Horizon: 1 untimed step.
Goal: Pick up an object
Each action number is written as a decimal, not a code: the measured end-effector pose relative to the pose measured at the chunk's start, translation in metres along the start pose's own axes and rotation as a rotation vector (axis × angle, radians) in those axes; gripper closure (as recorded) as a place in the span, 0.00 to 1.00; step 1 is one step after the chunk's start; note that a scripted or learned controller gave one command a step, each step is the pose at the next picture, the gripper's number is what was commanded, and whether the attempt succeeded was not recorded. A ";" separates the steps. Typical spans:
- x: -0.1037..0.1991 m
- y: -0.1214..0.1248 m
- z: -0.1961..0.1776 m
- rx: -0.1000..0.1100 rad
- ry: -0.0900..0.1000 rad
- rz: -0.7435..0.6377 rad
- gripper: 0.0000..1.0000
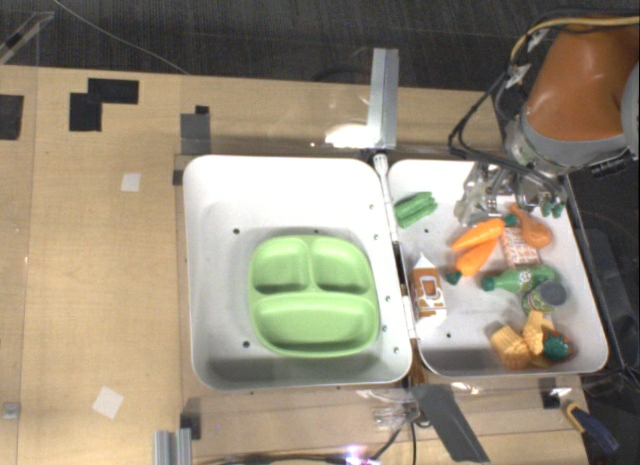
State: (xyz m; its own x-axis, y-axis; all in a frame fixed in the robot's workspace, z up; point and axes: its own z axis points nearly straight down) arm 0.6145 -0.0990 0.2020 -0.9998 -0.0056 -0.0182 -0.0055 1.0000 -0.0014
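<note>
A grey KUKA arm with an orange band above the wrist reaches in from the right and hangs its two-finger gripper over the far end of the right-hand white bin; from this angle it cannot be told how the metal hand is set, and nothing is seen caught in it. Just beneath the gripper and slightly nearer the camera lies an orange toy carrot, lying at a slant, with a pale red-and-white packet touching its right side and a small orange piece just beyond that. To the gripper's left, apart from the heap, rests a green toy vegetable close to the wall between the bins. Further toward the camera from the gripper sit a dark green bottle-like toy, a grey round cap, a small brown-and-white carton and a cluster of yellow and tan pieces in the near right corner. Well to the gripper's left, the left-hand bin holds a light green divided tray lying flat in its middle.
</note>
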 end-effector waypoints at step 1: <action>0.002 0.000 0.004 -0.001 0.007 0.000 0.00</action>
State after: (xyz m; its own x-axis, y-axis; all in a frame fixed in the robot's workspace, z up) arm 0.6130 -0.0986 0.1983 -0.9999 -0.0057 -0.0110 -0.0057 1.0000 -0.0001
